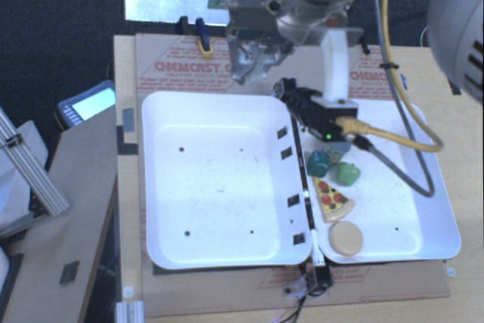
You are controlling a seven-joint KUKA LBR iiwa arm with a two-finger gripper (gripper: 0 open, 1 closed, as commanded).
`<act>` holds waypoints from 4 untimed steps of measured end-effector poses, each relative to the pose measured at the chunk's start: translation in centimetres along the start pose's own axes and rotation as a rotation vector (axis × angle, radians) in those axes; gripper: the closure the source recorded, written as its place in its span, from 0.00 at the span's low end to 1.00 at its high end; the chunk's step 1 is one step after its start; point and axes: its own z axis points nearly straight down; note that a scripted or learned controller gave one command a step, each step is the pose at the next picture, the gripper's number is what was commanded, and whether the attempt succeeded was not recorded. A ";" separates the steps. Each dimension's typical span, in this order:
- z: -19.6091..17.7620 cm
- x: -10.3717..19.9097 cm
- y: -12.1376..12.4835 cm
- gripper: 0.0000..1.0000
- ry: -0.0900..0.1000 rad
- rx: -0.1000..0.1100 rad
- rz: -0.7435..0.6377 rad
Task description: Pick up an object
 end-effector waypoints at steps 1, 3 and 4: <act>0.3 -0.1 -0.1 0.00 -0.002 0.005 0.000; -0.8 -0.1 -0.1 0.00 -0.001 0.004 -0.003; -2.0 0.0 0.0 1.00 0.001 0.001 -0.006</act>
